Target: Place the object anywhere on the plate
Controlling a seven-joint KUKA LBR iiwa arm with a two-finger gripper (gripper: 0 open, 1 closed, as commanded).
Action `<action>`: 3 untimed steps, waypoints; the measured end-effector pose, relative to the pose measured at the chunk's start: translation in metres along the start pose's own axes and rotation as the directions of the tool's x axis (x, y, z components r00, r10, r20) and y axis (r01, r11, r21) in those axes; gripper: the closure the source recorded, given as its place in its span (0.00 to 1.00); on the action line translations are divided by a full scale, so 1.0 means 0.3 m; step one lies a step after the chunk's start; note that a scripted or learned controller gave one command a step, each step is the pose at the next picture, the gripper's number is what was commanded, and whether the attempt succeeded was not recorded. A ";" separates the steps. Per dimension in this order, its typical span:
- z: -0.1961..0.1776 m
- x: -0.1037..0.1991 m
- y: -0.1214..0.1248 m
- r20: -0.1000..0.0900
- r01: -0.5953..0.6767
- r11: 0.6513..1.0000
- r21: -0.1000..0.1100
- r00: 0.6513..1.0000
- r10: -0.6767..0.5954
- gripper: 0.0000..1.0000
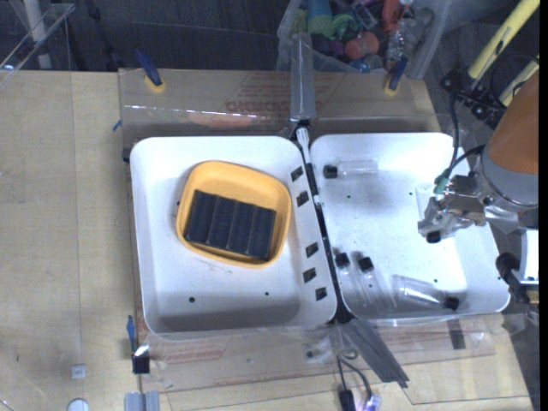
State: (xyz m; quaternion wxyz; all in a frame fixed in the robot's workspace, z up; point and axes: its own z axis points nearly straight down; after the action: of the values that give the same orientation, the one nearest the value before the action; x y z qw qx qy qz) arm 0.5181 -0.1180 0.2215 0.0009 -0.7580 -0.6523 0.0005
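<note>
We see open floor mid right bin (385,221); clear tube (419,293) lies nr its front wall, divider (312,221) bars way to yellow plate (233,212) w/ dark ridged block (231,225).

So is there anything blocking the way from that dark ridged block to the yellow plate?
No. The dark ridged block already lies on the yellow plate in the left bin. The gripper hangs over the right bin, across the raised divider between the bins.
</note>
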 end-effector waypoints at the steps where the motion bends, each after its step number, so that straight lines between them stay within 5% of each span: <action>1: 0.084 0.045 0.064 -0.001 0.189 0.982 0.001 0.982 -0.189 1.00; 3: 0.124 0.389 0.229 0.002 0.481 0.877 -0.004 0.877 -0.481 1.00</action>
State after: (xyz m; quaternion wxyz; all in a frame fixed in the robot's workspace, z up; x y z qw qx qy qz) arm 0.6033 -0.0128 0.1842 -0.0009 -0.5724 -0.8200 -0.0005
